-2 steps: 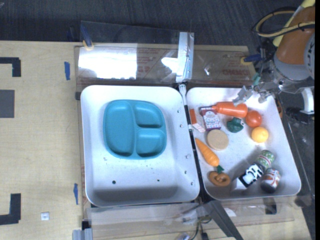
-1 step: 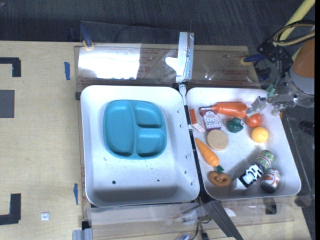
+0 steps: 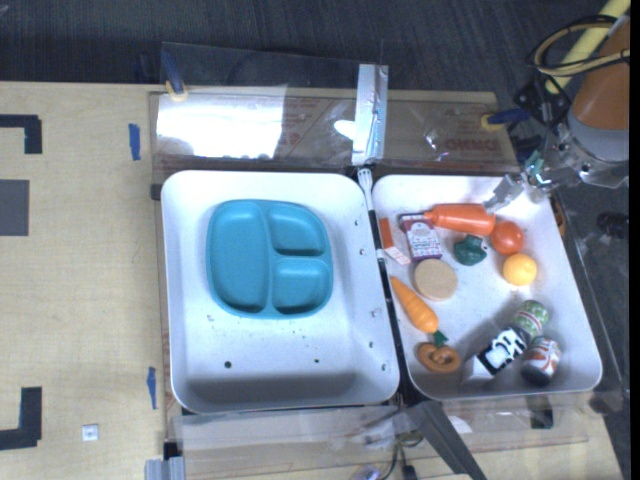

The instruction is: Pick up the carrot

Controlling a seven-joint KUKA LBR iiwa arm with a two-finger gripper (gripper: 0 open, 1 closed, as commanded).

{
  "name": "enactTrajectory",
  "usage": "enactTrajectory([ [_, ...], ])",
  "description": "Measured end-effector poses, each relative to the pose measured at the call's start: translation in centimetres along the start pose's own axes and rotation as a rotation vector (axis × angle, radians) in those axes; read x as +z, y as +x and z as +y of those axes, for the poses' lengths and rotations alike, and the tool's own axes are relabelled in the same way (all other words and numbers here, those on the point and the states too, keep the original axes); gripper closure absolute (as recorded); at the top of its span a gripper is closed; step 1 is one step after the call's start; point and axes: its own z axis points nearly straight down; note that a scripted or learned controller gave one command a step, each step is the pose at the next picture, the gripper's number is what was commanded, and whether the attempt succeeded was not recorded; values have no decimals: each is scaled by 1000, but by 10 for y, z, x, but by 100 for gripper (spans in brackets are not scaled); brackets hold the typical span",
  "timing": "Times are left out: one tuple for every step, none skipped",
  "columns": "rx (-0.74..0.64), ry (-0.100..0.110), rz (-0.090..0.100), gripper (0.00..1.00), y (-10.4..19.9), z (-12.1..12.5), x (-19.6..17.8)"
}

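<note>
Our gripper [image 3: 510,190] hovers at the right bin's [image 3: 585,298] far edge, its state unreadable from here, while the carrot [image 3: 414,305], seemingly light, rigid, slick plastic, lies near the divider; we'd pinch mid-body.

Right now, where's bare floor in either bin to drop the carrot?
Left bin: wide bare strip below the blue tray, narrower margins round it. Right bin: crowded; small gap between the carrot, the yellow ball and the can.
</note>
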Motion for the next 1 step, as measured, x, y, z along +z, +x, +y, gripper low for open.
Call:
enactTrajectory([
  [2, 3, 4, 0, 26, -21, -2],
])
